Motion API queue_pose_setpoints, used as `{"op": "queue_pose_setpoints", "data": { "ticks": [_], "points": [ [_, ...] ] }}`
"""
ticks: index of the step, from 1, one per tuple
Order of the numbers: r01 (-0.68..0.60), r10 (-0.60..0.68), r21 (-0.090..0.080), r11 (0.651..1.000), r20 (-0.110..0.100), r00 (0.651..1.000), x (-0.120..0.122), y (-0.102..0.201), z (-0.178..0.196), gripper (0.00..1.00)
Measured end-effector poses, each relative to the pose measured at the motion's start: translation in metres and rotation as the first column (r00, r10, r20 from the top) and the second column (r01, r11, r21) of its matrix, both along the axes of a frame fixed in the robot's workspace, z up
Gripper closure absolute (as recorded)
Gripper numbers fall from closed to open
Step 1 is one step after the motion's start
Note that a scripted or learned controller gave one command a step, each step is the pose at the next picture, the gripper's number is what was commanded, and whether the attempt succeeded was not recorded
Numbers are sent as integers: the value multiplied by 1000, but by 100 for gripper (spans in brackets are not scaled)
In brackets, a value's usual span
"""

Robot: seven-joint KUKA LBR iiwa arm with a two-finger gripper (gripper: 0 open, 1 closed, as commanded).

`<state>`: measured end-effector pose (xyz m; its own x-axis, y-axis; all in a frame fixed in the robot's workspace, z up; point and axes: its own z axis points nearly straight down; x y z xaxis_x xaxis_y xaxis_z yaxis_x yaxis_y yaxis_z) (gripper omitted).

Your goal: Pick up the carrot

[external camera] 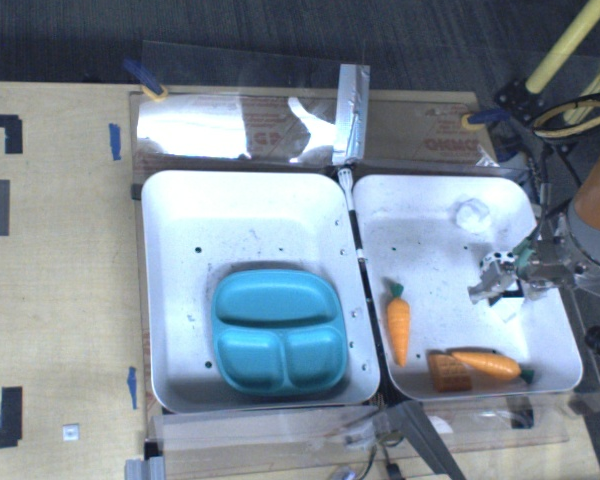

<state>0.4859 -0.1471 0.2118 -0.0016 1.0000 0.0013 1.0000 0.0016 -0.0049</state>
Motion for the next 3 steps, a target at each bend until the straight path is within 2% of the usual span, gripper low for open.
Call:
{"op": "queue_pose_setpoints", "data": {
  "ticks": [1,2,3],
  "points": [
    [0,0,1,1000,-1,1000,-6,86,-31,0],
    [-48,48,-1,999,2,999,43,118,-30,0],
    [118,-118,-1,993,-2,993,1,95,-30,0]
  ]
}}
